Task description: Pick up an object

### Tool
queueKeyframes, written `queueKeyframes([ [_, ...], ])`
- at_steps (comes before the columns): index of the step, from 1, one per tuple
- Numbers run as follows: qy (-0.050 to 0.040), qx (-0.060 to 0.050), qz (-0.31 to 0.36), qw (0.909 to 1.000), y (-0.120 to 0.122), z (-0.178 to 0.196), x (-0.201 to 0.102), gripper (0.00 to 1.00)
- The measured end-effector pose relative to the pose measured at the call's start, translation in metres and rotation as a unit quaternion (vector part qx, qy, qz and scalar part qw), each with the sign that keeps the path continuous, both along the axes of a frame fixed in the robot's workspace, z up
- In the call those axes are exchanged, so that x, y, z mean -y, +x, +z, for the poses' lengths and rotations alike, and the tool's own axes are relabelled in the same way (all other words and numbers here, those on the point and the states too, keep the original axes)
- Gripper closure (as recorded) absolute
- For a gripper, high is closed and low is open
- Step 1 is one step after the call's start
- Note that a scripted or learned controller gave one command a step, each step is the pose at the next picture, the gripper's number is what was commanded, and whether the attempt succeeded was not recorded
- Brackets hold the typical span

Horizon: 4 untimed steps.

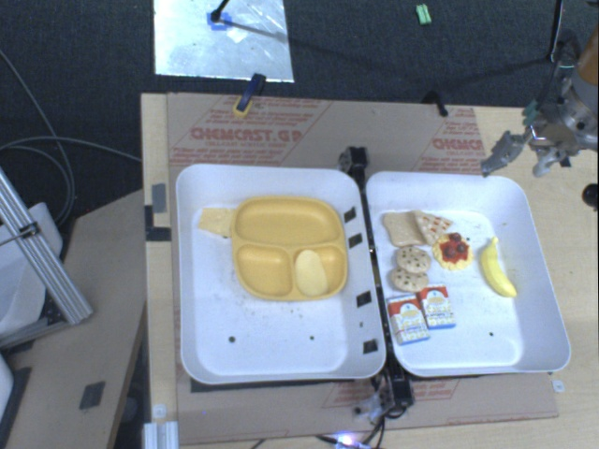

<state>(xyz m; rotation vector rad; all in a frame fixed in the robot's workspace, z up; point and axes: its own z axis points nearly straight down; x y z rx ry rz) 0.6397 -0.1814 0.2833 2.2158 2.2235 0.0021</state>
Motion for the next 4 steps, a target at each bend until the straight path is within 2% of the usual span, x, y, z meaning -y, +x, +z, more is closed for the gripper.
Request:
queueKeyframes([
  [1,0.0028,-0.006,0.003,1.0,-0.036,-0.194,-0.081,0.0],
  [2,0.0004,0.001,0.002,1.0,0.0,-0.199,-0.098,0.0],
  [3,0.0002,0.001,0.002,1.0,0.031,-0.198,-0.093,0.0],
  [4,-0.0001,0.002,0.002,1.0,0.031,-0.186,-0.093,1.0],
])
